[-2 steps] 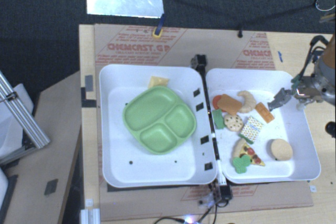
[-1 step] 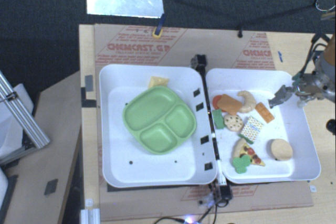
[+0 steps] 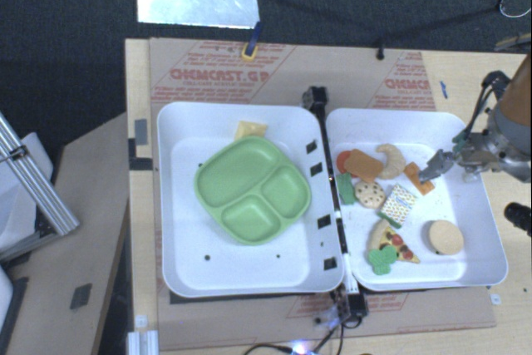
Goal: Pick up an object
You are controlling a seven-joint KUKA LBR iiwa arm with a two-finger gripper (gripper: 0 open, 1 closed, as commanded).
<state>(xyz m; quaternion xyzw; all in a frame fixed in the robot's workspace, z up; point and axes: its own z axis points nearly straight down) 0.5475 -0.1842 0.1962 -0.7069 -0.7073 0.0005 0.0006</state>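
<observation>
Here the jaws point(image 3: 431, 171) overlap an orange block point(image 3: 420, 179); their state is unclear.

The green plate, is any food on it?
No, the green plate has bare compartments; the toy food lies in the right bin.

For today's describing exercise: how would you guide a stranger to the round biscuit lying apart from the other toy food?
Find the right bin of the two white ones. Most toy food crowds its left half; the round biscuit lies apart near the front right corner. It is plain tan, unlike the speckled cookie.
</observation>
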